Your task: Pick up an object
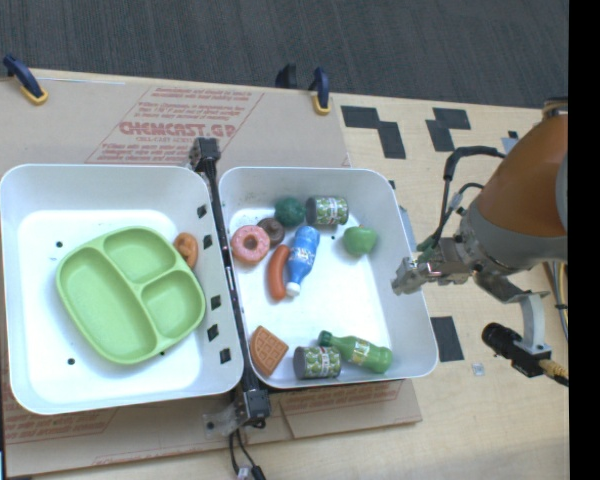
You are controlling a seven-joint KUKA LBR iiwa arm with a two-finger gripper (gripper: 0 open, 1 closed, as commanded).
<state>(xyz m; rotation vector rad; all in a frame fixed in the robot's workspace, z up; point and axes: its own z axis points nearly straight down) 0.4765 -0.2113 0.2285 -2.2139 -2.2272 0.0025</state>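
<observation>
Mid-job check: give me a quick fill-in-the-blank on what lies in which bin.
1. The green divided plate lies in the ___ bin.
2. The blue bottle lies beside an orange ___.
3. The pink donut lies in the ___ bin.
4. The gripper hangs over the right bin's ___ rim.

Missing: left; sausage; right; right

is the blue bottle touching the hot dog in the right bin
Touching. The camera view shows the blue bottle lying tilted with its lower white end against the side of the hot dog, with no white bin floor visible between them there.
</observation>
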